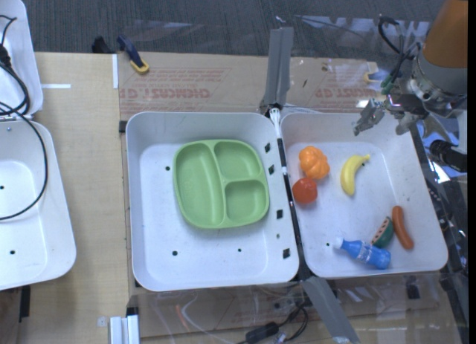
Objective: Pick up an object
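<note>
Two white bins side by side on a wooden counter (82, 90).

The left bin (145, 201) and the right bin (416, 261) rest directly on the counter, touching along their inner edges where a grey divider post (280, 67) rises at the far side. A brown cardboard sheet (193, 86) with reversed red lettering lies flat beyond the bins. A small blue-and-yellow clamp (132, 56) sits at the counter's far edge, near the cardboard's left corner. At far left a white moulded tray (30, 224) rests on the counter, black cables (30, 157) looping across it.
</note>
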You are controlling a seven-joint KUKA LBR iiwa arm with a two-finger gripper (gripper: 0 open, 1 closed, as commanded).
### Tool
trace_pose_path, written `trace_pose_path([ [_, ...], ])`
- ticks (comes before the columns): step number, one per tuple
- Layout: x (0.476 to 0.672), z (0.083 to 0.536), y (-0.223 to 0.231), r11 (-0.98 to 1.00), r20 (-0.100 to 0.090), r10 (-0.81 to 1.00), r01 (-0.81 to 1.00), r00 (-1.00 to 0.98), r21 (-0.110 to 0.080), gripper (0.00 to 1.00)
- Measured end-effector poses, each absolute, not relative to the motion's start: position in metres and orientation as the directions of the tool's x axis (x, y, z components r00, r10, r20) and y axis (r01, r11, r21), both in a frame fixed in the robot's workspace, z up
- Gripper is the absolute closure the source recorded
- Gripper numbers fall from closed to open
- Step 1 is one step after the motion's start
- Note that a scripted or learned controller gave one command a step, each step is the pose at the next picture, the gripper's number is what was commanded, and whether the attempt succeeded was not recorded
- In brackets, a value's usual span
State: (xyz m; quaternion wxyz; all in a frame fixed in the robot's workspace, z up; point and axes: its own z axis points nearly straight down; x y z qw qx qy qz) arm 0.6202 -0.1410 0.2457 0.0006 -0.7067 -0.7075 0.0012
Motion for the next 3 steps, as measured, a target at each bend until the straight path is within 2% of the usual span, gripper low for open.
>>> trace_pose_path([
  [1,0.623,0.092,-0.157,-0.131,-0.001,0.991,0.991,0.131,0.000,0.00],
  [2,0.623,0.101,-0.158,-0.133,-0.002,0.991,0.991,0.133,-0.001,1.00],
  [3,0.658,0.192,-0.066,-0.043,0.000,0.999,0.999,0.043,0.001,1.00],
])
